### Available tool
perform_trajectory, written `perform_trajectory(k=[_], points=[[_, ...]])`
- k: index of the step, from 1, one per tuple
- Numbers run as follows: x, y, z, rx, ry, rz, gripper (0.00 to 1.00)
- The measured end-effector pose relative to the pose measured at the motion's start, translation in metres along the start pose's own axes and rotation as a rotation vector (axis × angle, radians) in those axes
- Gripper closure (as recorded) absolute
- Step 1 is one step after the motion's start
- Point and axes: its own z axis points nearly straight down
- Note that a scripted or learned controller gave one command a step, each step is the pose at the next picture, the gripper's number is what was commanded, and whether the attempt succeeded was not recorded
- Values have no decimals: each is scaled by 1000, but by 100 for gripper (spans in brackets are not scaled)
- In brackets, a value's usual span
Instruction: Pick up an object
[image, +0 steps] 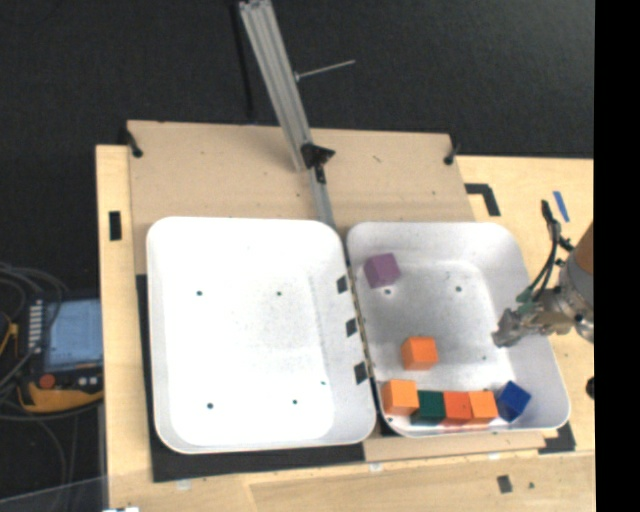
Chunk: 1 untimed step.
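Note:
The right bin (470, 245) holds several small blocks. A purple block (381, 269) lies near its far left corner and an orange block (420, 352) sits in the middle. Along the near wall runs a row: an orange block (402, 396), a green block (431, 406), two more orange blocks (470, 406) and a blue block (513, 399). My gripper (512, 328) hangs over the right side of this bin, to the right of the middle orange block and above the blue one. Nothing shows between its fingers.
The left bin (175, 250) lies beside the right one. A metal rail (285, 95) slants down from the top to the gap between the bins. A blue device with cables (65, 340) sits off the bench's left edge.

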Motion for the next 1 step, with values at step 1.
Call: perform_trajectory(k=[1], points=[[56, 5, -3, 6, 5, -4, 100]])
